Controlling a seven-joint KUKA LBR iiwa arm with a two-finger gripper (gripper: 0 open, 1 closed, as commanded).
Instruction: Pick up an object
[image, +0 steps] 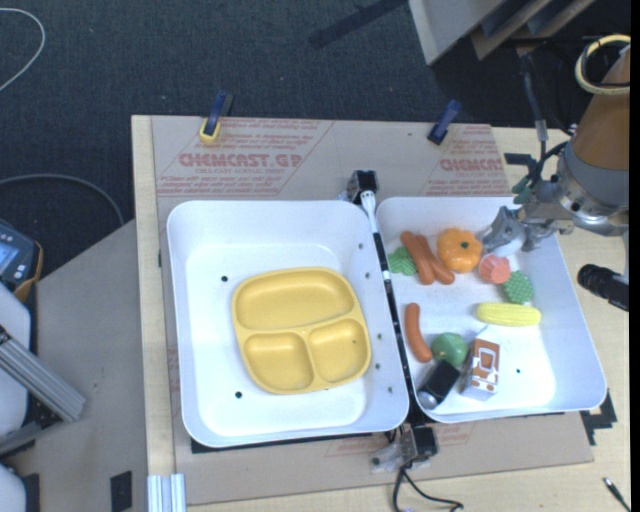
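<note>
Claw (503, 232) hangs open at the upper right of the frame, just beside the orange pumpkin (459, 248), holding nothing.

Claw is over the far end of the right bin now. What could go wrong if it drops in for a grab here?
1. The claw hangs above a tight cluster: orange pumpkin, pink piece and green bumpy piece. Descending may catch two things or shove them apart.
2. It is near the right bin's far rim, so a finger could strike it.
3. The round pumpkin may roll away from closing fingers.
</note>
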